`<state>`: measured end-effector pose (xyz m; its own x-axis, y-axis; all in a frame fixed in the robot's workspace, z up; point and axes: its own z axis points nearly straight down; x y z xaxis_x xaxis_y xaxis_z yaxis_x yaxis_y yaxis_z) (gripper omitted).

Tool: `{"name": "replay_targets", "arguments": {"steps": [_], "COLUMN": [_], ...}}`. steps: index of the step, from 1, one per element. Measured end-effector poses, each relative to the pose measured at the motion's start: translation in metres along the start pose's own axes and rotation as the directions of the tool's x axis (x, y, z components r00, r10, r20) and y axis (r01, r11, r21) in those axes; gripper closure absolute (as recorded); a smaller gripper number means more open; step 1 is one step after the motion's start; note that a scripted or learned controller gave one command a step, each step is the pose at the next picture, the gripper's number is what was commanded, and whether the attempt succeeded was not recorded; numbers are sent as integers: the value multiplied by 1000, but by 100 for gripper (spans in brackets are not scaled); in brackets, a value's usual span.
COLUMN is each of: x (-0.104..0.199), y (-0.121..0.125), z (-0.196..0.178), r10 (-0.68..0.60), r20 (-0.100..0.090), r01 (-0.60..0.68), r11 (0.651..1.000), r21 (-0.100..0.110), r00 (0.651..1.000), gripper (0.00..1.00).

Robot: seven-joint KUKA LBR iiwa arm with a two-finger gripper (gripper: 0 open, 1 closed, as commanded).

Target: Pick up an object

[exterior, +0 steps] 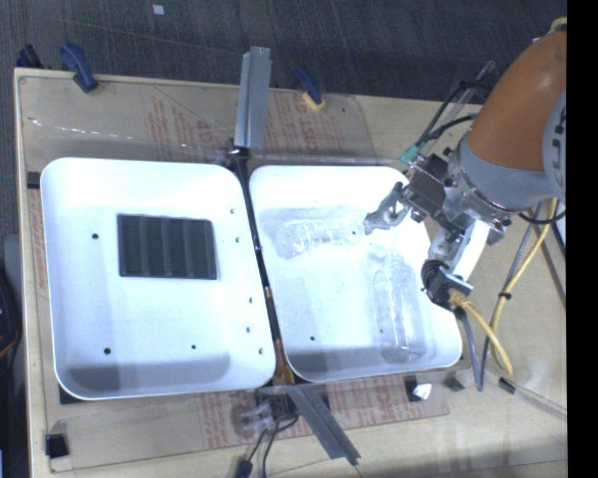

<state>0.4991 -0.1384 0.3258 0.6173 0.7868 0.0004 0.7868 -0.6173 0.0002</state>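
Two clear plastic bottles lie in the right bin [329,361]. One bottle [314,233] lies crosswise near the bin's back. The other bottle [397,309] lies lengthwise near the right wall. A dark grey ridged rectangular block [166,246] lies flat in the left bin [80,357]. My gripper [414,237] hangs over the right bin's back right corner, between the two bottles and just above the lengthwise one. I see nothing held in it. The grey wrist and orange band [523,98] reach in from the right.
A metal bar [253,98] stands behind the gap between the bins, and another bracket [314,426] sits at the front. Blue clamps [80,68] hold the bench's back edge. Yellow and black cables [483,337] trail off the wrist beside the right bin.
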Motion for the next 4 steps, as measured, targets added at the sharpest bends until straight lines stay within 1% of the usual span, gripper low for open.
{"name": "replay_targets", "arguments": {"steps": [1,2,3,4], "x": [13,-8,-8,0], "y": [-38,-6,-6,-24], "z": [47,28,28,49], "r10": [470,276,276,-75], "r20": [4,2,2,1], "r01": [-470,-276,-276,75], "r11": [882,961,961,997], "r21": [5,2,2,4], "r00": [882,961,961,997], "gripper": [0,0,0,0]}}
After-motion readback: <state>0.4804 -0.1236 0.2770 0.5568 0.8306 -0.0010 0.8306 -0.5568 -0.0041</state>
